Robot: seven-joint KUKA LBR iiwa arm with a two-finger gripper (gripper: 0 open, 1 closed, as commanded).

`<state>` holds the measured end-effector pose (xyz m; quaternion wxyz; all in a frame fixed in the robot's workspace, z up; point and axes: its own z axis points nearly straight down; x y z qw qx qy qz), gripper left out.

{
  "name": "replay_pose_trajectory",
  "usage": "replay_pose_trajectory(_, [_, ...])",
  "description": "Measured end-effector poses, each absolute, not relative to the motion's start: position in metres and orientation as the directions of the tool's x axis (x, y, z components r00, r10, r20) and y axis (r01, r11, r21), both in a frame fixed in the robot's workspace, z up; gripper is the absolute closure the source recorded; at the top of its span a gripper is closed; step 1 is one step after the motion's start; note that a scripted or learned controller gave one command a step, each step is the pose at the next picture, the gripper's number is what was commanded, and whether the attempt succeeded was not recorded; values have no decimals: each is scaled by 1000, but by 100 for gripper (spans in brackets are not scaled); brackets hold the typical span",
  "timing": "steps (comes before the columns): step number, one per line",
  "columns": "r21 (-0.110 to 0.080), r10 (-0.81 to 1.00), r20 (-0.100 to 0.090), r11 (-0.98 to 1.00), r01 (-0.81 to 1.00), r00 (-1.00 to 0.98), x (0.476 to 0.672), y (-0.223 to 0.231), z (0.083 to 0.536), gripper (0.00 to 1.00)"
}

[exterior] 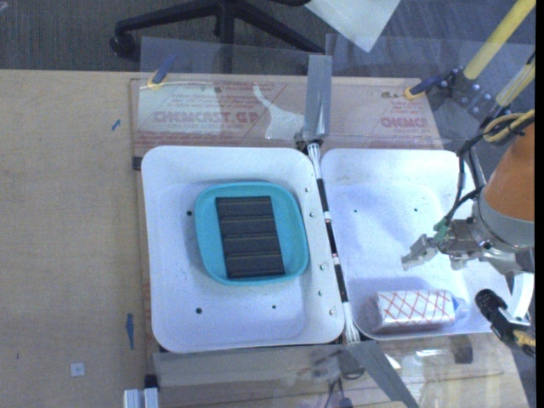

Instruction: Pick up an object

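The gripper (418, 253) hangs over the right bin (374, 185), at its right side, with the orange-banded arm (514, 185) behind it at the frame's edge. Whether its fingers are parted or closed cannot be told from this angle, and nothing is visible between them. Just in front of it, against the right bin's near wall, lies a white box with a red lattice pattern (414, 307), flat on its side. Across the divider, the left bin (170, 313) holds a teal square dish (204, 219) at its centre, with a dark ribbed block (249, 236) resting in it.
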<state>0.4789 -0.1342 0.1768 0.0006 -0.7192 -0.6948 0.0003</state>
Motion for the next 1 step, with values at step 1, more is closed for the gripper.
replay_pose_trajectory(1, [-1,991,1,135,991,-135,505,-95,100,0])
